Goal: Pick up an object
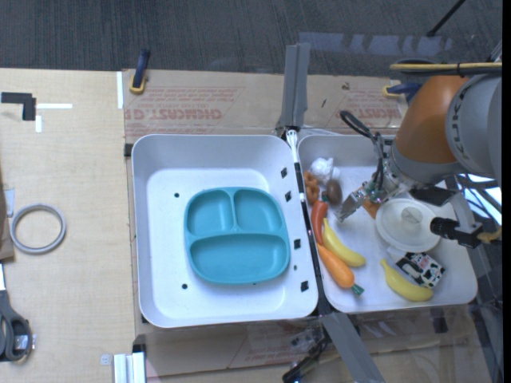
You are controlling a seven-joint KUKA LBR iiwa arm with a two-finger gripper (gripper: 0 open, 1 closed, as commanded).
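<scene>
Metal fingers hang slightly parted, gripping nothing, at nine o'clock of the lid; crowded bananas could deflect them.

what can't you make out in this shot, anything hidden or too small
- Gripper, camera view: fingers too small and blurred against the clutter to read their state.
- Brown object beside it: too small to identify.
- Black-and-white item on the right banana: too small to name.
- Right bin: far corner hidden by the arm.
</scene>
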